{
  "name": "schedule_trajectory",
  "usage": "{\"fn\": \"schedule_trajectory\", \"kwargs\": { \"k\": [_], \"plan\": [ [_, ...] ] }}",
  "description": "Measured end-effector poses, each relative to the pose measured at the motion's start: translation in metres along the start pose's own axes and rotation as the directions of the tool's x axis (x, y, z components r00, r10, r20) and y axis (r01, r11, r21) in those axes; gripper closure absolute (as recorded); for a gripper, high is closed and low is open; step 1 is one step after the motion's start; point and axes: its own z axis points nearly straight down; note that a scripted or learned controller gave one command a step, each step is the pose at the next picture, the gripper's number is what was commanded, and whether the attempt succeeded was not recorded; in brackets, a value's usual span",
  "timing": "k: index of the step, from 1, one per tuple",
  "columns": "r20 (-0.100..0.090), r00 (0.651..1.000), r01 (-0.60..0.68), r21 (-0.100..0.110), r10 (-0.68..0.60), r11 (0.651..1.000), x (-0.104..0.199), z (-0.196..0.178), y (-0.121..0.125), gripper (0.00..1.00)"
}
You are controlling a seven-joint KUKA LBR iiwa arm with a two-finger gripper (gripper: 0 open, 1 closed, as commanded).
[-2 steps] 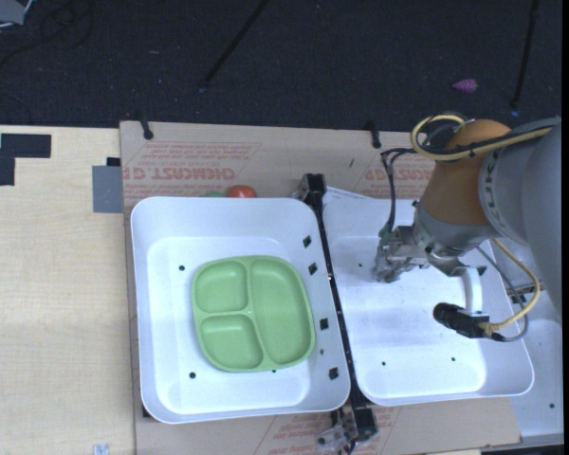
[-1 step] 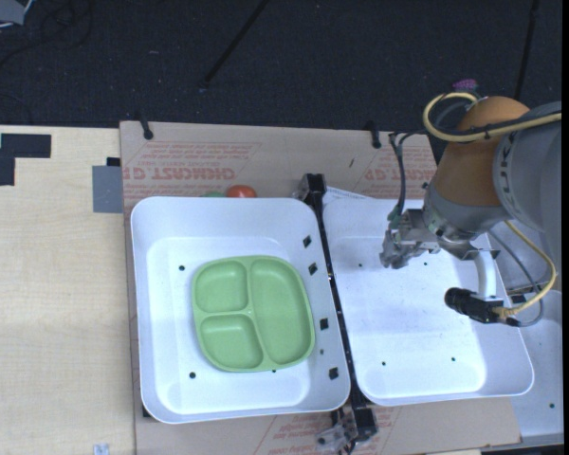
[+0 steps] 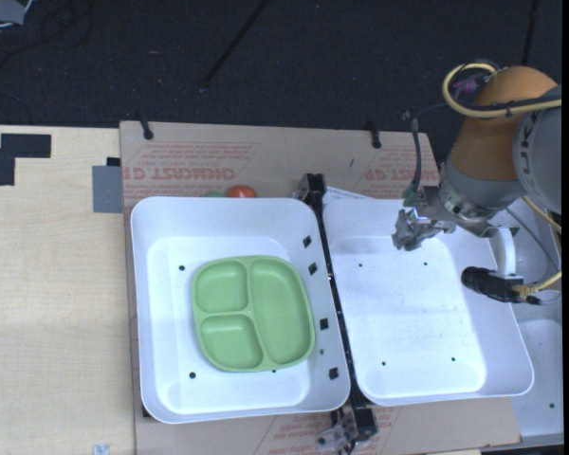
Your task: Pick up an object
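Note:
A green divided plate (image 3: 253,313) lies flat in the left white bin (image 3: 161,254), near its middle. A small red-orange thing (image 3: 241,192) peeks out just beyond that bin's far rim, with a bit of green beside it. My gripper (image 3: 410,230) hangs over the far right part of the right white bin (image 3: 436,349), well apart from the plate. Nothing shows between its fingers.
Both bins rest on a cardboard sheet (image 3: 218,159) on the wooden bench (image 3: 47,301). A black divider with clips (image 3: 324,282) runs between the bins. Dark floor with cables lies beyond the bench.

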Motion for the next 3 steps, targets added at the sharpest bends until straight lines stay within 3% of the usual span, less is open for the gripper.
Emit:
{"fn": "schedule_trajectory", "kwargs": {
  "k": [1, 3],
  "plan": [
    [0.000, 1.000, 0.001, -0.001, -0.001, 1.000, -0.001, -0.053, 0.001, 1.00],
    [-0.002, 1.000, 0.003, 0.009, -0.003, 1.000, 0.092, -0.029, -0.038, 1.00]
  ]
}}
